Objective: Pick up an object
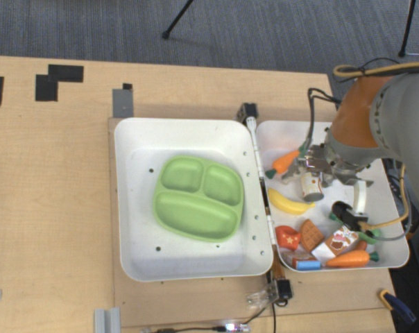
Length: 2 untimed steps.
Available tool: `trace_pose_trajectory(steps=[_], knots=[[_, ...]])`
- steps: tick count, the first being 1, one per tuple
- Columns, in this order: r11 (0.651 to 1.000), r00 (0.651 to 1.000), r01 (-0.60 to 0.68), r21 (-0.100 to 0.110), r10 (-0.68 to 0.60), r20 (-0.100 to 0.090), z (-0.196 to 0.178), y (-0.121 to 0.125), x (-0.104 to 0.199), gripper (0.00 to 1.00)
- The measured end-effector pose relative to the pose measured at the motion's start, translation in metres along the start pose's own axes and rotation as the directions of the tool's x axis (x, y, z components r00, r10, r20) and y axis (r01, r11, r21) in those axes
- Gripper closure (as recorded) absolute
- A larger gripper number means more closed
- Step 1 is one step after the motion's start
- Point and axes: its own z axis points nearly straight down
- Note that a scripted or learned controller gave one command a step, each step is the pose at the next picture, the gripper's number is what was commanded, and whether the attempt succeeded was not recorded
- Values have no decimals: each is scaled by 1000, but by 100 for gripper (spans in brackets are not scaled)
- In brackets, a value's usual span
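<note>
Banana [291, 202] lies in the right bin [397, 255], just below our tool [311, 183]. We judge this the approach step; whether the tool is apart or together we cannot tell. Next: descend squarely.

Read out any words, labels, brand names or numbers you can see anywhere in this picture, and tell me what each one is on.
No text can be read.
The small red and white packet in the right bin carries print, too small and blurred to read.
The black patches on the bench are plain shapes, not letters.
The green tray bears no marking.
</note>
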Motion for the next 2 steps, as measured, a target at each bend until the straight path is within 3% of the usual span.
trace_pose_trajectory(steps=[1, 2], knots=[[1000, 1000, 1, -6, -1, 1, -12, 2, 0, 100], [993, 993, 121, 1, -121, -1, -99, -51, 34, 100]])
